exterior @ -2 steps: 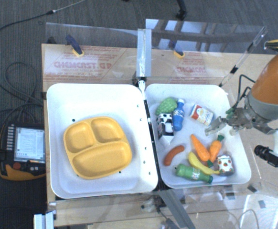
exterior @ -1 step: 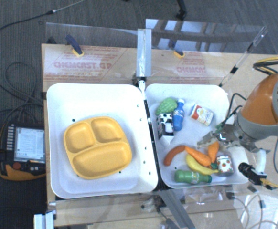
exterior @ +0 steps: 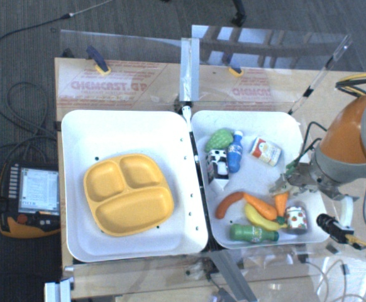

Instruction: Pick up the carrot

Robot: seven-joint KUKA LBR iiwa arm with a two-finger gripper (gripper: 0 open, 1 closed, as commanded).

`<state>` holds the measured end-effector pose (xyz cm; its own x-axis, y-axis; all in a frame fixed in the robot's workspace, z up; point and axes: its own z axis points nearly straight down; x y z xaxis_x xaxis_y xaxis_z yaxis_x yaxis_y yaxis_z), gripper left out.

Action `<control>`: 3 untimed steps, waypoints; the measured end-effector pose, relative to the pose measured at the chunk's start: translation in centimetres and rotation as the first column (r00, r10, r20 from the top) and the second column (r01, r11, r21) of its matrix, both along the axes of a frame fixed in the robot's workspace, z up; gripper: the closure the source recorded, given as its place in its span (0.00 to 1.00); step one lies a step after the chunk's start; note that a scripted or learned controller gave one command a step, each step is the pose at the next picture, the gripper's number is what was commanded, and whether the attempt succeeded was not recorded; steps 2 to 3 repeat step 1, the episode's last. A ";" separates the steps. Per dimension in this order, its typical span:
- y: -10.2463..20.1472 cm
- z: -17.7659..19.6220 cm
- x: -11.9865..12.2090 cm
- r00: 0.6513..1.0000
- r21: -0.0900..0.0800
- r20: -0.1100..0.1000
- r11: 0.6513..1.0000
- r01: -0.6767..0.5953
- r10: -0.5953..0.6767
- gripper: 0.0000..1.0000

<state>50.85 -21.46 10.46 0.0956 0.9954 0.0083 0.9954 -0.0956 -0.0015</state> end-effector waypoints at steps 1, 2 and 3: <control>1.3 13.3 -0.2 0.999 -0.011 -0.001 0.999 0.049 -0.049 1.00; 1.3 13.3 -0.2 0.999 -0.011 -0.001 0.999 0.049 -0.049 1.00; 1.3 13.3 -0.2 0.999 -0.011 -0.001 0.999 0.049 -0.049 1.00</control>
